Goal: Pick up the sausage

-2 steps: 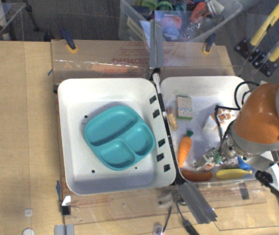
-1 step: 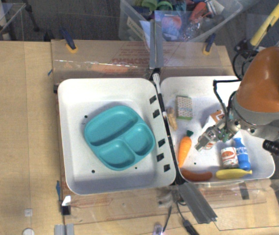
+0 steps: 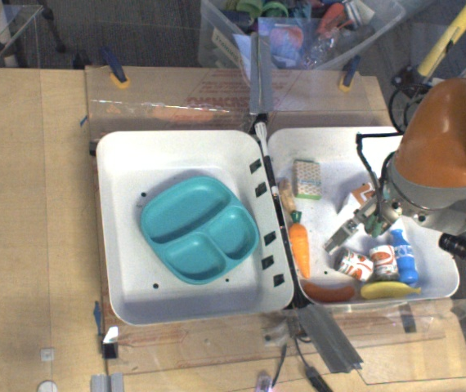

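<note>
The reddish-brown, rod-shaped sausage [image 3: 328, 291] is seen lying flat along the near wall of the right-hand shallow white bin [image 3: 331, 149], at its near-left corner. Its left end is close to the tip of the orange plastic carrot [image 3: 300, 250], and its right end lies just beside the yellow banana-shaped toy [image 3: 389, 289]. Two small red-and-white cans [image 3: 366, 263] rest just behind it, with a blue-and-white bottle [image 3: 405, 258] to their right.

The tool [image 3: 349, 232] is seen hanging over the middle of that bin, above and behind the cans, apart from the sausage. Nothing is seen between its fingers; how far they are parted cannot be told from this slant.

The step in hand is judged to be the approach. The tool would best be carried toward the near wall and centred over the middle of the sausage, with the fingers turned across its short width. A descent between the wall and the cans is called for, so little room is left; the cans could be nudged or the rim struck. The left-hand bin, bearing a teal divided plastic plate [image 3: 199, 228], is not concerned.
</note>
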`<state>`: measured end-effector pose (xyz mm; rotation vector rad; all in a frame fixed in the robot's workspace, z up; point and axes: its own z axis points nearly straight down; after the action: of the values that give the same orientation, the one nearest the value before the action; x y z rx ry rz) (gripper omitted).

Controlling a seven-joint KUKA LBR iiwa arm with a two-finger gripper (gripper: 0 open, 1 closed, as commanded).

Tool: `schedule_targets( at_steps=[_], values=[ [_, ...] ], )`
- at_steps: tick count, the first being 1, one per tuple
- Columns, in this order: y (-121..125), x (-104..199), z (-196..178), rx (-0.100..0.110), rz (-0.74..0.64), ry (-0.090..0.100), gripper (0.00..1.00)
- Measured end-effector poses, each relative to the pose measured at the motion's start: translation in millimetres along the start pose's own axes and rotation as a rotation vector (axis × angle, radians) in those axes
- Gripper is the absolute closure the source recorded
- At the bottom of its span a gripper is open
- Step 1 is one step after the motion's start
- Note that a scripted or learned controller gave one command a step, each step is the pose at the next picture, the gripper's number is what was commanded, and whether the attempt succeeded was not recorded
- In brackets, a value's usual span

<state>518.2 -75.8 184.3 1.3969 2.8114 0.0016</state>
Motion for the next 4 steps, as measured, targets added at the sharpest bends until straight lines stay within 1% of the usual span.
schedule_targets(
  at_steps=[1, 2, 3, 4],
  values=[
    [-49.6, -0.4, 54.2, 0.002, -0.137, 0.003, 0.00],
    [-37.9, 0.8, 91.9, -0.017, -0.077, -0.019, 0.00],
    [-39.1, 1.6, 83.5, -0.015, -0.075, -0.017, 1.00],
    [-38.9, 11.4, -39.4, -0.001, -0.377, -0.002, 1.00]
  ],
)
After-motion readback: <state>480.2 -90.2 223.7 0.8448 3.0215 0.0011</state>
